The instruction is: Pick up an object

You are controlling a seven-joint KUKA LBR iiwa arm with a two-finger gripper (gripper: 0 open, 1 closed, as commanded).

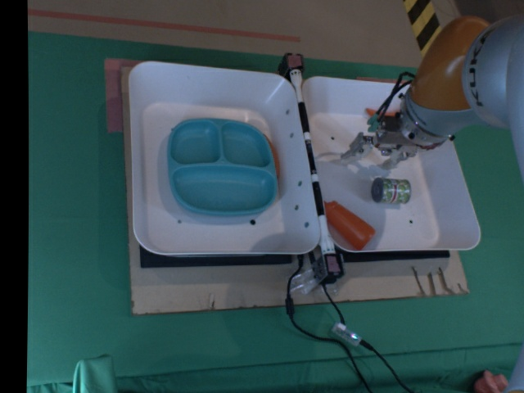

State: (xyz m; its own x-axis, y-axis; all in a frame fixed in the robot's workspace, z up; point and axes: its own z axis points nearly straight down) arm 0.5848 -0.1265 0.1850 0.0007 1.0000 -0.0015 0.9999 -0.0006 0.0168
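1. The counter (74, 219) is covered in green cloth and carries two shallow white bins side by side on a sheet of brown cardboard (246, 297).
2. The left bin (155, 84) sits in the centre-left of the frame and holds a teal divided plate (221, 168) with three compartments, lying flat.
3. An orange edge shows just past the plate's right rim; what it belongs to cannot be told.
4. The right bin (442, 211) sits in the centre-right of the frame.
5. In it, a small dark jar (391, 191) with a green speckled label lies on its side, near the middle of the bin.
6. An orange carrot-shaped object (350, 224) lies at the lower left of the right bin, close to the divider between the two bins.
7. The arm (475, 64) comes in from the upper right of the frame, its orange band above the wrist.
8. The claw (370, 155) is over the upper middle of the right bin, just above and left of the jar in the frame.
9. Its fingers (350, 150) are spread apart, with nothing between them.
10. Black cables (327, 326) trail from the near end of the divider across the green cloth toward the bottom of the frame.
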